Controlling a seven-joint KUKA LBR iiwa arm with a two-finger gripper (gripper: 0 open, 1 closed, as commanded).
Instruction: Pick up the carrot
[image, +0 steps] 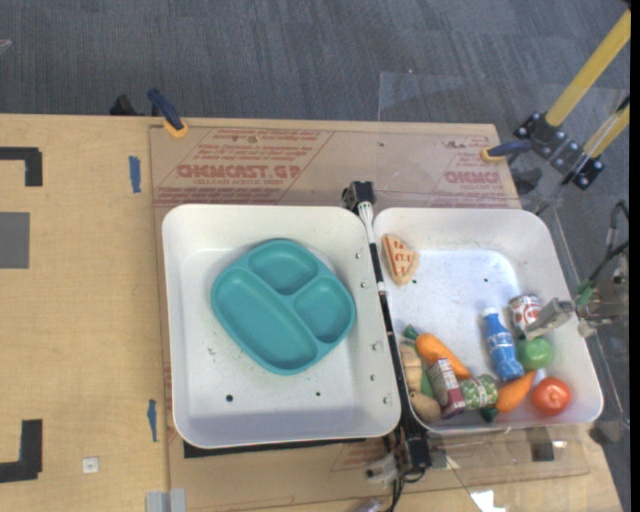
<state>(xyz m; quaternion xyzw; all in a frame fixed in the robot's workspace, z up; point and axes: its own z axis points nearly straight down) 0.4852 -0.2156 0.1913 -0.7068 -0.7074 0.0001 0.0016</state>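
Broadly, the bench (80, 330) carries two white bins side by side. The left bin (190, 400) holds a teal divided plate (283, 304). The right bin (460, 225) holds a waffle-like slice (399, 258) near its top left and a cluster of toy foods along its lower edge. The gripper (570, 310) sits at the bin's right rim, beside a small can (524, 311) (whether it is spread or closed cannot be told). The carrot (441, 351) lies well to the gripper's left, low in the bin, beside a blue bottle (498, 343), a green ball (538, 351) and a tomato (551, 396).
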